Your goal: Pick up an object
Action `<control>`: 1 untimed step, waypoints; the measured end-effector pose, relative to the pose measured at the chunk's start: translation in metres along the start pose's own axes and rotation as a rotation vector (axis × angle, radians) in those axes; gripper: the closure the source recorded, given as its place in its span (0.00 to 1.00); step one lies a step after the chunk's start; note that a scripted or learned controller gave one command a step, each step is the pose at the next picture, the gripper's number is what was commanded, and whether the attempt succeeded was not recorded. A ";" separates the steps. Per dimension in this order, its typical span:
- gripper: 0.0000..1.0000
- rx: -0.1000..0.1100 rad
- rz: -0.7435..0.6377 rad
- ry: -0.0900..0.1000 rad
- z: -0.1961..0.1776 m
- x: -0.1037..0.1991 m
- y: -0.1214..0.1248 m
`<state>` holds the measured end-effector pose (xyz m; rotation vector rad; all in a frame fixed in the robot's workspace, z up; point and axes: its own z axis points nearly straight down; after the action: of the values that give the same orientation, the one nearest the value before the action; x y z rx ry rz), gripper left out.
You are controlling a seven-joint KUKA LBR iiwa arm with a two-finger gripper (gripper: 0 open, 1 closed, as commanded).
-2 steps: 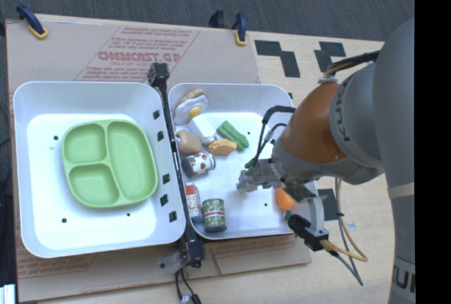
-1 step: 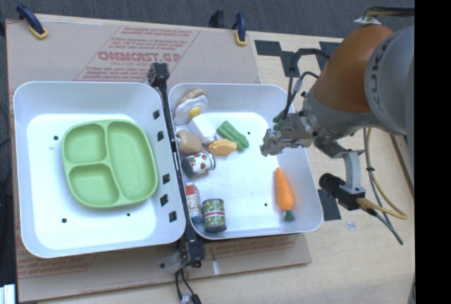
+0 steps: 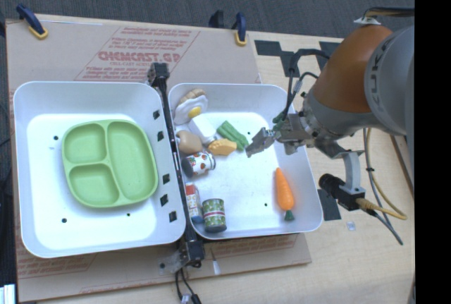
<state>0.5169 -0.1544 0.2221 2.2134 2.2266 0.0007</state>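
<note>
Gripper (image 3: 255, 143) over right bin (image 3: 299, 218), fingertips toward 8 o'clock; we cannot tell its opening, nothing seen between them. Green pepper (image 3: 231, 133) just beside tip at 10 o'clock, long axis 10-to-4. Carrot (image 3: 283, 189) at gripper's 5 o'clock, long axis 12-to-6, green end down. Arm (image 3: 352, 84) enters from 3 o'clock, orange band uppermost. We note green divided plate (image 3: 109, 162) in left bin (image 3: 28, 239).

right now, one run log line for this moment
arm: over right bin | pincer: beside green piece, nothing held | carrot: lying loose in bin
</note>
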 end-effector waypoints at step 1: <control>0.00 0.003 0.001 0.001 0.130 -0.030 0.018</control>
<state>0.5351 -0.1841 0.0916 2.2167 2.2278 -0.0018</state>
